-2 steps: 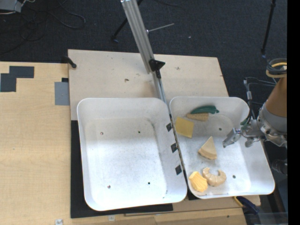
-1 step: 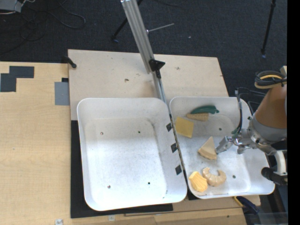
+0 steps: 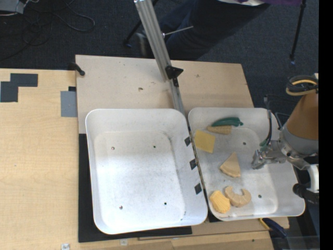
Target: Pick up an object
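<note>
Wooden bench [image 3: 41, 155] w/ two white bins. Gripper [image 3: 258, 160] sits low in right bin [image 3: 270, 204], just right of tan wedge [image 3: 231, 166]; can't tell its grip state.

Two white bins [image 3: 136, 165], one green item [image 3: 228, 122], five yellowish-tan pieces [image 3: 204, 141]

A robotics lab test cell.

A plywood counter [image 3: 36, 155] carries two shallow white bins [image 3: 138, 171] on a black mat, an aluminium extrusion post [image 3: 156, 38] rises from the counter's far edge, loose cables [image 3: 62, 12] trail over dark carpet beyond, and a grey-and-orange industrial arm [image 3: 304, 121] reaches in at the counter's right edge.
</note>
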